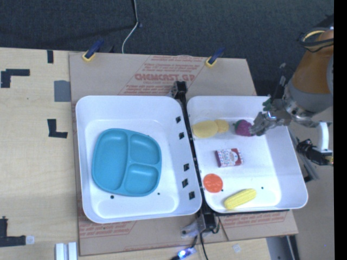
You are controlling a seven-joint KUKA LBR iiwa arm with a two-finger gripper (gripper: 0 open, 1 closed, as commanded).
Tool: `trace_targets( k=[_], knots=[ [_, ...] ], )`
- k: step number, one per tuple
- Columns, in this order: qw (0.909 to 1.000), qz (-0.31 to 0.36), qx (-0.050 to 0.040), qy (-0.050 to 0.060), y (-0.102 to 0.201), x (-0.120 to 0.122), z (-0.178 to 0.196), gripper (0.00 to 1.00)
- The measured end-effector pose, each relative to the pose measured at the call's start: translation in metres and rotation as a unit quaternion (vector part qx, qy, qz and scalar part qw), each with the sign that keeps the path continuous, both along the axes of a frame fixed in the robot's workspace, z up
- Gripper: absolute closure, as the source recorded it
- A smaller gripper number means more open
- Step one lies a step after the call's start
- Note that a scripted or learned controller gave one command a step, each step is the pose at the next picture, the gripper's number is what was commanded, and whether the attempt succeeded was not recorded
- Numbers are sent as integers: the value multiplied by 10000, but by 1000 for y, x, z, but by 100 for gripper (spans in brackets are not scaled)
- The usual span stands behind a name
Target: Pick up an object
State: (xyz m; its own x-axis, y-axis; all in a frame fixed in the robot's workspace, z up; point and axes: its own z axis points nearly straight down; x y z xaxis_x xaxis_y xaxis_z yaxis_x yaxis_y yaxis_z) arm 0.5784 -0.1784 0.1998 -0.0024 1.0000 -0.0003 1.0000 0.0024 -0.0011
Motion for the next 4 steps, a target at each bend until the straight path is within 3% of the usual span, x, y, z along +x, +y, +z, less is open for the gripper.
trace_targets(
  k=[2, 4],
  knots=[
    [10000, 21, 13, 24, 104, -9, 0, 100],
    [10000, 32, 9, 26, 229, -17, -7, 100]
  ],
)
